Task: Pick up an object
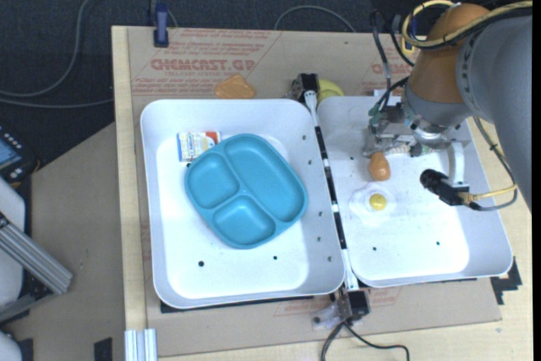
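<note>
Gripper down in right bin, just over orange piece. Can't tell finger state from here. Nothing lifted yet imo.

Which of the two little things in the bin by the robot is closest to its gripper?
The small orange-brown piece. It lies right under the gripper in the right bin. The other one, a fried egg toy with a yellow middle, sits farther down.

A small orange-brown oval object is seen lying in the right bin, in its upper left part. Just below it, well apart from the bin's walls, a toy fried egg is laid flat, its yellow yolk ringed by white.
</note>
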`<action>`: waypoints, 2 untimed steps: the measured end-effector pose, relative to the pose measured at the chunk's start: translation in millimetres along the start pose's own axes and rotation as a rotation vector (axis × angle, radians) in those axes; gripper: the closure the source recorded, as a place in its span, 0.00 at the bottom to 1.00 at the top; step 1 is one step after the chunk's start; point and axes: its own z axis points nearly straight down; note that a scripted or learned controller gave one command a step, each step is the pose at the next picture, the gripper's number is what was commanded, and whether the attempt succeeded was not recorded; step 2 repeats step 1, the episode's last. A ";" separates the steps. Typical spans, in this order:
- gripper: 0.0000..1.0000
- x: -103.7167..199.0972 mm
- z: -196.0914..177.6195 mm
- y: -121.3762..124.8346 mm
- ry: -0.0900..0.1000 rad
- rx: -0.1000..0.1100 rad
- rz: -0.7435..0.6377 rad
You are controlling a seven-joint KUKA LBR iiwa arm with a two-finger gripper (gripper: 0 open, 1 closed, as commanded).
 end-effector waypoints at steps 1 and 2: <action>1.00 88.8 -95.8 -21.4 0.004 -0.007 -0.008; 1.00 88.8 -95.8 -21.4 0.004 -0.007 -0.008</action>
